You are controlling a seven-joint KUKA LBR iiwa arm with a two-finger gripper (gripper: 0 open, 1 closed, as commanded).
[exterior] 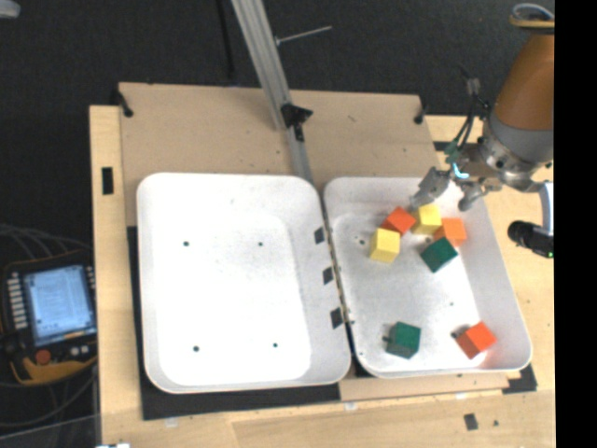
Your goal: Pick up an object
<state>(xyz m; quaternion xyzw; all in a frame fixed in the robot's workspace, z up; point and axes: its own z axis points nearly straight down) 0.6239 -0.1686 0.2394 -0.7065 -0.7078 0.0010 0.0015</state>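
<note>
While pincer (450,192) hangs apart, seemingly empty | blocks (418,231) crowd right bin's (485,362) far edge

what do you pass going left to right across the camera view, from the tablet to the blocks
handheld screen → left bin → right bin's left wall → yellow block → green block near the front → orange block in the front right corner

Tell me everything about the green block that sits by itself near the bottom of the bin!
The lone green block is a small cube, dark green with a matte, painted look. It rests flat on the floor of the right bin, near the front wall, turned a little askew. Nothing touches it: an orange block lies apart to its right, and the gripper is far off at the bin's back.
</note>
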